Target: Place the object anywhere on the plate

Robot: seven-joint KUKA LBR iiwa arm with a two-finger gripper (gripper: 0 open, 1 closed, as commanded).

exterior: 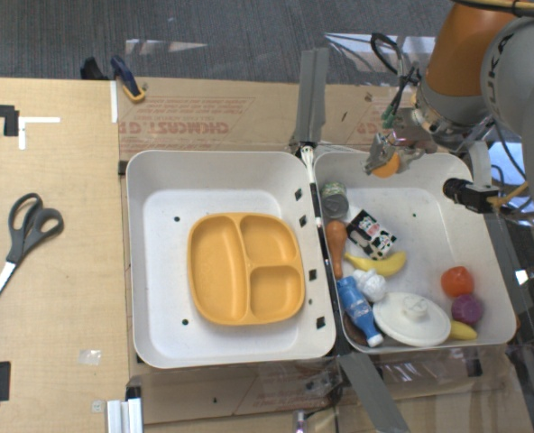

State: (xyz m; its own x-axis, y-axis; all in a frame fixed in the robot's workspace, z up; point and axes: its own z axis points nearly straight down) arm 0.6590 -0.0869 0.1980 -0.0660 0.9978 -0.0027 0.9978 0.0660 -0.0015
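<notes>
One small orange object (386, 164) sits pinched in the hand (384, 159); we judge it lifted above the right bin (429, 201) for transfer to the yellow divided plate (246, 268).

Left bin (150, 242): plate (246, 267) sits centre, bare floor along all edges. Right bin (429, 201): toys crowd left edge and front; far-right floor open, arm (483, 52) overhead at far edge.

Grey arm (483, 52) reaching from right, claw (386, 159) angled down-left
</notes>
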